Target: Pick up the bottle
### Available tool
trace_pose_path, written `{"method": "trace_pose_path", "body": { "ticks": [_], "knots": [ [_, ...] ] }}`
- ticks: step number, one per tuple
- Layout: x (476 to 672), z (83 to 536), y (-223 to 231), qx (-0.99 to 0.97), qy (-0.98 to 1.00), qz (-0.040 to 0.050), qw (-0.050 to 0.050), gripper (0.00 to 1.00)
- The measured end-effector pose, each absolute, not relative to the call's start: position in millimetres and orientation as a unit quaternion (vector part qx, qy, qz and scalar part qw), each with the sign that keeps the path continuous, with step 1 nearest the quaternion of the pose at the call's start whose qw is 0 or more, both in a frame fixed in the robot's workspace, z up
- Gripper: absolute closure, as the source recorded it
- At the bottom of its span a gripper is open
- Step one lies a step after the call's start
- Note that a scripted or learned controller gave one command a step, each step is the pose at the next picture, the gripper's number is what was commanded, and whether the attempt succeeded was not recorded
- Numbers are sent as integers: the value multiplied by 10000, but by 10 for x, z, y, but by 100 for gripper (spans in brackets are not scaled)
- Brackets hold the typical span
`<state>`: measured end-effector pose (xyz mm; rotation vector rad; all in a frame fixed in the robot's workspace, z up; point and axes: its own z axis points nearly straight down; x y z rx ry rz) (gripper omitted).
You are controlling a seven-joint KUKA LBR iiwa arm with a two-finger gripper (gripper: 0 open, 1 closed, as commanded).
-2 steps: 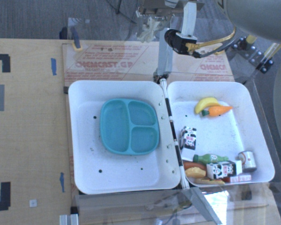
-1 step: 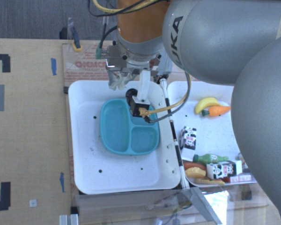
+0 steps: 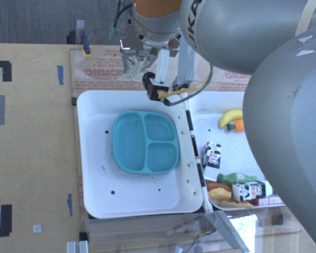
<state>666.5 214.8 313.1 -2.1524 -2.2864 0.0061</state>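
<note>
Big chunk of the right bin [image 3: 233, 147] is hidden from us: the grey arm [image 3: 284, 115] sweeps over its right side, so we can't say what sits under it. The claw [image 3: 135, 65] hangs up top, over the printed cardboard past the far rim of the left bin [image 3: 95, 157], nowhere near the bottle. It's a blurry tangle of metal up there, and we honestly can't tell whether it's open or closed. We don't see anything gripped in it.

The bottle [image 3: 237, 178] is the green one in the right bin, down at the near end. It's lying on its side, long axis running roughly left to right across the view. The slimmer, darker end looks like it points left, toward the wall between the two bins, but it's small and we wouldn't swear to it. Its right end runs close up to the arm's edge.

It's packed in tight. A bun-like thing [image 3: 220, 193] and a black-and-white cow-print carton [image 3: 247, 191] sit right against it on the near side. A second small cow-print carton [image 3: 213, 155] stands apart, further up. A banana [image 3: 230, 117] lies near the far end with something orange [image 3: 238, 125] beside it, half cut off by the arm.

The left bin holds a teal divided plate [image 3: 146, 142].
</note>
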Motion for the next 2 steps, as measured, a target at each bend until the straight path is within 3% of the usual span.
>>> {"method": "trace_pose_path", "body": {
  "ticks": [2],
  "knots": [
    [6664, 3085, 2014, -6972, -7168, 16, 8, 100]
  ]
}}
